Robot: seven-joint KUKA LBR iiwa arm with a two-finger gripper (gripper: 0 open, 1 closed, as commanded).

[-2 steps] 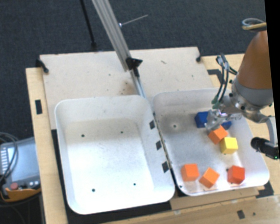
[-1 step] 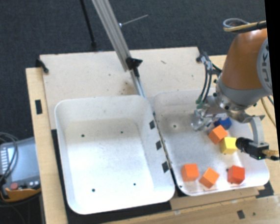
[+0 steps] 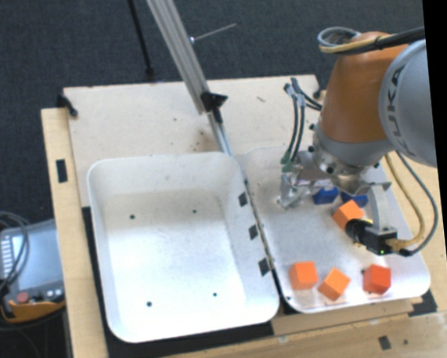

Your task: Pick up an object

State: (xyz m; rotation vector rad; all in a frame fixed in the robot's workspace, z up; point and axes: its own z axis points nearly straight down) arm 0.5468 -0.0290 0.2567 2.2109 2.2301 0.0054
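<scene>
My gripper [image 3: 291,193] hangs low over the upper left part of the right bin [image 3: 292,238], under the arm's orange band [image 3: 356,90]. Several orange blocks lie in that bin. One orange block [image 3: 303,274] sits near the bin's front left, another [image 3: 335,283] just right of it, and a redder one [image 3: 377,279] at the front right. A fourth orange block [image 3: 349,213] lies right of the gripper, beside a small blue block [image 3: 325,196] partly hidden under the wrist. I see no object in the gripper.
The left bin [image 3: 174,242] stands beside the right one, their walls meeting at a ridge [image 3: 256,226]. A slanted aluminium post [image 3: 184,52] rises behind the bins. Cables [image 3: 300,120] hang from the wrist. A control pendant [image 3: 20,272] lies off the bench at left.
</scene>
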